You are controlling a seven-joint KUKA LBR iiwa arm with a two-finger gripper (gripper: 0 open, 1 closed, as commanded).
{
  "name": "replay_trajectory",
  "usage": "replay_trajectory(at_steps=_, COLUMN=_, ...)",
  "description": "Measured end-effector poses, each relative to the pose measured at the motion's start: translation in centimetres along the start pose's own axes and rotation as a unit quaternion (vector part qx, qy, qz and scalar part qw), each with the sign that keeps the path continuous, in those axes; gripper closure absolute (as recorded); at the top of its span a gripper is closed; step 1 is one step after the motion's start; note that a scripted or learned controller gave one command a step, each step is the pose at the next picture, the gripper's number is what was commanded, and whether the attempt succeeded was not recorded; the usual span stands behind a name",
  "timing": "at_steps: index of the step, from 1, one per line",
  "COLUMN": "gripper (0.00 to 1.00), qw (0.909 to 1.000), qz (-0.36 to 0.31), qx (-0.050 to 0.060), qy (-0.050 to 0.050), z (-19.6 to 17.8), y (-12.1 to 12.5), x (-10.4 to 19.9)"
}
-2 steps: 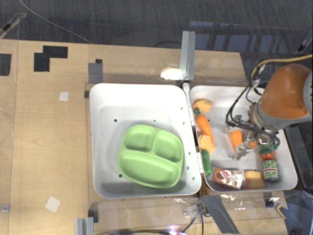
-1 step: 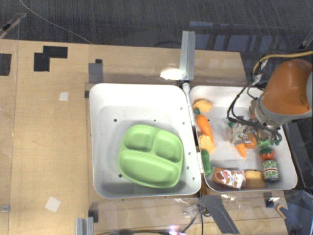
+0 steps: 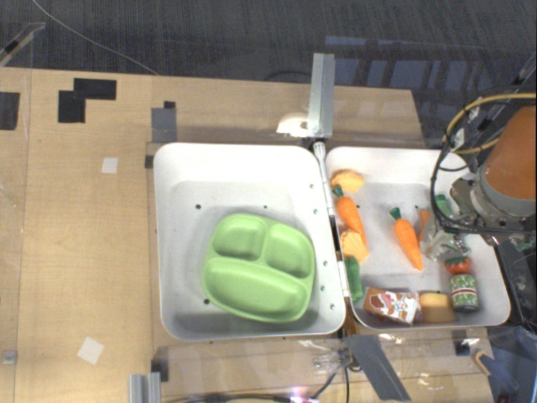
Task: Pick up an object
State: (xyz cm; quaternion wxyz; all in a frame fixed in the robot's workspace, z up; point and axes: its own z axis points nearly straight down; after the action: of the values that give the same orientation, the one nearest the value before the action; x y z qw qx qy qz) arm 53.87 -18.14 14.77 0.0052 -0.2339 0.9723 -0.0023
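My gripper (image 3: 442, 243) hangs low over the right side of the right bin (image 3: 379, 168), under the arm's orange band (image 3: 513, 162). A carrot (image 3: 407, 238) lies just left of it in the middle of the bin. A small can (image 3: 462, 287) with a red top and green label stands just below the gripper. Along the divider lie a yellow bun (image 3: 348, 180), a second carrot (image 3: 350, 215), an orange-yellow piece (image 3: 354, 243) and a green vegetable (image 3: 354, 277). A brown carton (image 3: 392, 306) and a yellow piece (image 3: 435, 306) sit at the front wall.
The left bin (image 3: 180, 183) holds a green divided plate (image 3: 260, 266). A metal post (image 3: 321, 95) stands behind the divider between the bins. Cables (image 3: 457, 133) loop beside the arm at the right bin's far right corner.
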Motion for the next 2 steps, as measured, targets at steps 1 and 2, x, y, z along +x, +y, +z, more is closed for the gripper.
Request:
replay_trajectory(at_steps=1, gripper=1.00, qw=0.9960, qz=0.089, qx=0.000, qy=-0.003, z=-8.9, y=1.1, x=-6.4)
replay_trajectory(at_steps=2, gripper=1.00, qw=0.9771, qz=0.213, qx=0.000, qy=-0.001, z=4.9, y=2.6, x=-5.0)
